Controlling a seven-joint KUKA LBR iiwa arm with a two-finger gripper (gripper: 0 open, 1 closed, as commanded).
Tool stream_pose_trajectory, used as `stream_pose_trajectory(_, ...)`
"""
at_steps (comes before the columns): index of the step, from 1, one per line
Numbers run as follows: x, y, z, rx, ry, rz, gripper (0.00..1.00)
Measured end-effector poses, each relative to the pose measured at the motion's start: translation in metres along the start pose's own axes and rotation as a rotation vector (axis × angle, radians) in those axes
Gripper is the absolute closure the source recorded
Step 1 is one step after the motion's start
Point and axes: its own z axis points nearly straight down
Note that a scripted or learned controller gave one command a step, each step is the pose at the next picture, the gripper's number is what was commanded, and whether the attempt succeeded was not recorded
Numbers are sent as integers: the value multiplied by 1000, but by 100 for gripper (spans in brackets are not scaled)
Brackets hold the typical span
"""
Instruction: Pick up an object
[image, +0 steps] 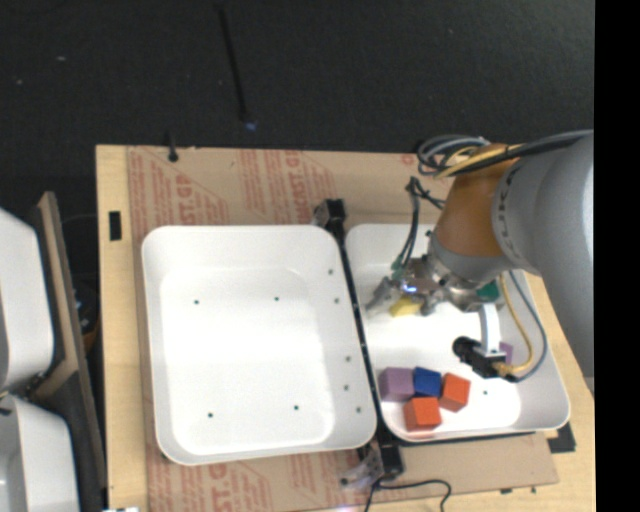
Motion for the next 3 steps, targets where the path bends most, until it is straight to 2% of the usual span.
stream_pose_trajectory(1,-1,1,-11,-2,0,1,100)
stream_pose_trajectory(2,-1,0,-10,-1,0,1,0)
stream_pose_trajectory(3,13,-1,-105,-8,0,-81,0)
